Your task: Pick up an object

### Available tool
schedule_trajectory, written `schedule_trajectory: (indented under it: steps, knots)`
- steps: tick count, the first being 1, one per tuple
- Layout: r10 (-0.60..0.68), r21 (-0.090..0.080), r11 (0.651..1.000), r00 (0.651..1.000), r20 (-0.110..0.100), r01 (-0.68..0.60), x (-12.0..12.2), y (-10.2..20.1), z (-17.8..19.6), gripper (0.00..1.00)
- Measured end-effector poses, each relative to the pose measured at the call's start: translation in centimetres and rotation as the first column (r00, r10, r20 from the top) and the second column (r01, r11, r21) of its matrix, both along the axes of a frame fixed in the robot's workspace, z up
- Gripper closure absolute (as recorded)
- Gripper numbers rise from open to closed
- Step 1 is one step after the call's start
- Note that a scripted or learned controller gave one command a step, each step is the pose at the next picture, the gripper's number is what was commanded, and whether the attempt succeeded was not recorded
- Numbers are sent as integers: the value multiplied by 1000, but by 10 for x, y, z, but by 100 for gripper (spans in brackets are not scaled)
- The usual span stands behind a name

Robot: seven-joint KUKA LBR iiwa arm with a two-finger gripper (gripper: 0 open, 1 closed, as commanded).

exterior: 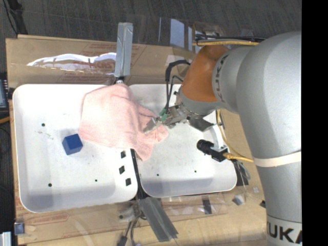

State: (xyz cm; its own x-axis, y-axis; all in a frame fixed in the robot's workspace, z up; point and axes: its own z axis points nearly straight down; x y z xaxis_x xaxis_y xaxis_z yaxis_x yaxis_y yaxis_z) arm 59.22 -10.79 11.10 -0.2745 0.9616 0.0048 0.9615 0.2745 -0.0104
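I see my hand (155,123) nipping the edge of the soft pink crumpled cloth (115,119) draped over both white bins' (31,152) divider, grasp apparently made, lift remaining.

A crumpled pink cloth (117,118) drapes across the divider between two shallow white plastic bins (31,188); the two-finger gripper (154,124) touches its right edge.

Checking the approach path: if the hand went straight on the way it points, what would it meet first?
Probably the pink cloth; the hand points left at its edge, seemingly touching already, though depth is unclear.
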Motion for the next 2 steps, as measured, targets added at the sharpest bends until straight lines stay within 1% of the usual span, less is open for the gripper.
schedule_trajectory:
  steps: [1, 2]
  knots:
    - [145, 0, 989, 989, 8, -145, 2, 0, -18, 0]
    - [-84, -2, 996, 996, 10, 84, -19, 21, 81, 0]
